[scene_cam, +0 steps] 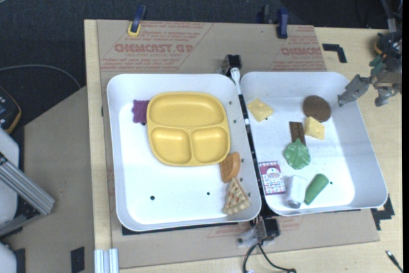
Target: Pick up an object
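Red lettering reading CHEMCAST GP runs across the brown board under the two bins, and a small red-and-white packet in the right bin carries print too small to read. Just beside it, near that bin's front edge, a green pepper-like piece lies with its long axis slanting from lower left to upper right. The gripper sits at the right bin's far right rim, and whether it is open or closed cannot be told

One fixed overhead camera looks slantwise down on both bins.
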Controlling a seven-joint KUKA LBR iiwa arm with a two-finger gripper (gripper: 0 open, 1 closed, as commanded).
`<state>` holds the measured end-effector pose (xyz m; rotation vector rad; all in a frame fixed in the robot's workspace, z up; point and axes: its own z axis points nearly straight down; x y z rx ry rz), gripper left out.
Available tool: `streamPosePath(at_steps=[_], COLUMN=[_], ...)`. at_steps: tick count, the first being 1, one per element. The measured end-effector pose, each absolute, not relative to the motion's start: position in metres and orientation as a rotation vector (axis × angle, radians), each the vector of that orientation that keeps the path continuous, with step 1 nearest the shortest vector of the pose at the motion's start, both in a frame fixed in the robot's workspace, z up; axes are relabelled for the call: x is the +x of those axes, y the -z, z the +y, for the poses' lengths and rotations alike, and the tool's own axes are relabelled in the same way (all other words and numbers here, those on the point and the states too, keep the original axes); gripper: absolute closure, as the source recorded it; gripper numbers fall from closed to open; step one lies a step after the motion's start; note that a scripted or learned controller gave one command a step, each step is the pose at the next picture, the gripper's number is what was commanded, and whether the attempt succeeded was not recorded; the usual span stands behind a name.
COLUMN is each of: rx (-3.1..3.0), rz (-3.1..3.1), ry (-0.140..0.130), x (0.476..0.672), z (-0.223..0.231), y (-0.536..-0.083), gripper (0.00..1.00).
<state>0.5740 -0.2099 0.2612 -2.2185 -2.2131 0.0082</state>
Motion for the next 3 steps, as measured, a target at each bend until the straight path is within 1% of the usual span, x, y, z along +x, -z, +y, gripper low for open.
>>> streamPosePath(at_steps=[1, 2, 3], rx=[-2.223, -2.218, -2.218], rz=[-2.222, -2.217, -2.217], ry=[0.0, -0.005, -0.004], x=[0.576, 0.584, 0.578], z=[-0.21, -0.213, -0.21], y=[-0.267, -0.219, -0.175], gripper=[0.0, 0.0, 0.0])
